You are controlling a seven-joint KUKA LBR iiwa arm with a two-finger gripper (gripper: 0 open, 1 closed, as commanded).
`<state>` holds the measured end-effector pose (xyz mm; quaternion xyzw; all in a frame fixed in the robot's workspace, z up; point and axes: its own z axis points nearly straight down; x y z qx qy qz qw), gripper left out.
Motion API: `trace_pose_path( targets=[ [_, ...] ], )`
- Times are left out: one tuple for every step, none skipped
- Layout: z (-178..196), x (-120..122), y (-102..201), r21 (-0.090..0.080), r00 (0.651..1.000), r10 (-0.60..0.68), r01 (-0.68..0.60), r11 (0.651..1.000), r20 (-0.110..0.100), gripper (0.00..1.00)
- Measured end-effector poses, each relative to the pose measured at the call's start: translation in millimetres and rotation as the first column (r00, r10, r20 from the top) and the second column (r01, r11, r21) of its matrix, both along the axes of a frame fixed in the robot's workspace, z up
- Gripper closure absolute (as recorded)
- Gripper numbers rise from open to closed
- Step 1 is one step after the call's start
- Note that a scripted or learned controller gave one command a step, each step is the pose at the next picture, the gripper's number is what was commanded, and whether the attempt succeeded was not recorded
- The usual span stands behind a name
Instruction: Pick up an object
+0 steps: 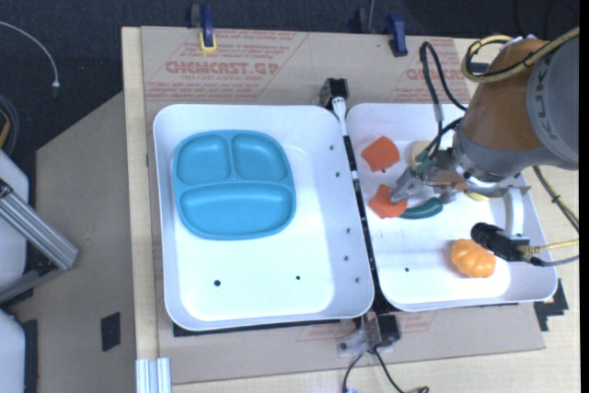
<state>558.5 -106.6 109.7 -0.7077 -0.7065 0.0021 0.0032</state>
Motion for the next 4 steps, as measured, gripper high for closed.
trace_pose_path(
  targets=[
    [14, 2, 0, -0.002, 1.0, 0.001, -0.001, 1.0, 0.009, 1.0],
    [58, -1, 3, -0.003, 1.0, 0.002, -0.002, 1.0, 0.014, 1.0],
    [106, -8, 2, -0.004, 1.0, 0.002, -0.002, 1.0, 0.015, 1.0],
    [149, -8, -2, -0.004, 1.0, 0.002, -0.002, 1.0, 0.013, 1.0]
  ],
)
